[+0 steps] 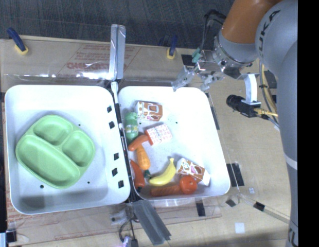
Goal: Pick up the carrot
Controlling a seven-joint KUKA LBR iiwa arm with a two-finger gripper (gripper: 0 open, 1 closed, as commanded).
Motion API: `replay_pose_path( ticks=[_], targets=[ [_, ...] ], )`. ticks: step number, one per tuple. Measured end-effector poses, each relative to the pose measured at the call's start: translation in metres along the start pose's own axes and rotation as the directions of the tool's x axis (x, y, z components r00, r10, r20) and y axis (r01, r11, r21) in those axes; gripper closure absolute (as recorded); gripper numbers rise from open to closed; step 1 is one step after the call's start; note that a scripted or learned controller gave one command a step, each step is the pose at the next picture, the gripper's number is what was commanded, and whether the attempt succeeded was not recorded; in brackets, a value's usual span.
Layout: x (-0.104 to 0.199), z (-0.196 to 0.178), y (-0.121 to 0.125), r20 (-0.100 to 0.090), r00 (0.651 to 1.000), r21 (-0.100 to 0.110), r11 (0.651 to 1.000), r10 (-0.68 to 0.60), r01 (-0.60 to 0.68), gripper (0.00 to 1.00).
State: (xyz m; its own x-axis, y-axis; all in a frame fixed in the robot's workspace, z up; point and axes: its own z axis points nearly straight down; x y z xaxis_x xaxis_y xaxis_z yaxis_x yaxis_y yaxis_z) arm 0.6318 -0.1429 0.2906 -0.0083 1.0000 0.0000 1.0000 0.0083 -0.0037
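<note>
The bench [56,55] bears two white bins [61,189] side by side.

One camera up high, looking down

It tilts down at both white bins [25,199] from far back. The arm [272,30] comes in from the right.

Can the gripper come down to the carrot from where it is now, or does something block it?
Probably yes. The gripper hangs over the right bin's far rim, and the carrot lies uncovered from above. But the banana and a small carton lie close beside it, leaving little room.
</note>
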Motion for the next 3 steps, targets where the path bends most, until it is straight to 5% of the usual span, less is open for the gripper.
replay_pose_path(
  ticks=[1, 2, 3],
  targets=[
    [0.052, 0.120, -0.029, 0.000, 0.891, 0.000, 0.891, -0.455, 0.455, 0.00],
    [0.036, 0.181, -0.055, 0.014, 0.888, -0.015, 0.888, -0.460, 0.460, 0.00],
    [0.044, 0.191, -0.102, 0.014, 0.915, -0.021, 0.915, -0.403, 0.403, 0.00]
  ],
)
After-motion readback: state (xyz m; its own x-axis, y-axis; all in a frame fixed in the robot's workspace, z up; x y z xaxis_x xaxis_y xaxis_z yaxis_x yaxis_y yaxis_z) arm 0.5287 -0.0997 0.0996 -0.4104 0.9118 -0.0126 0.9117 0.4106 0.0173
